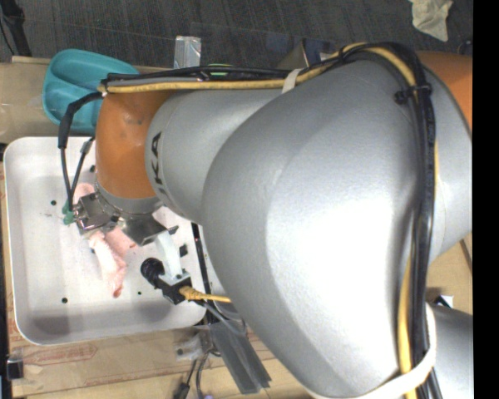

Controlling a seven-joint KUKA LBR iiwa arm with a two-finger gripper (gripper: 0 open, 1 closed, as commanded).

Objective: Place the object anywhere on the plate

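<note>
A pale pink, soft-looking object lies on the floor of the left white bin, near its middle. My gripper hangs right over the pink object's upper end, at or close to touching it, below the orange wrist band. The gripper's body hides where it meets the object. More pink shows just left of the gripper at the edge of the wrist. I cannot make out a plate; the arm covers most of the bench.
The big grey arm hides the right bin and the middle of the bench. A teal rounded thing sits beyond the left bin's far rim. Crumpled white paper lies on the dark floor, top right.
</note>
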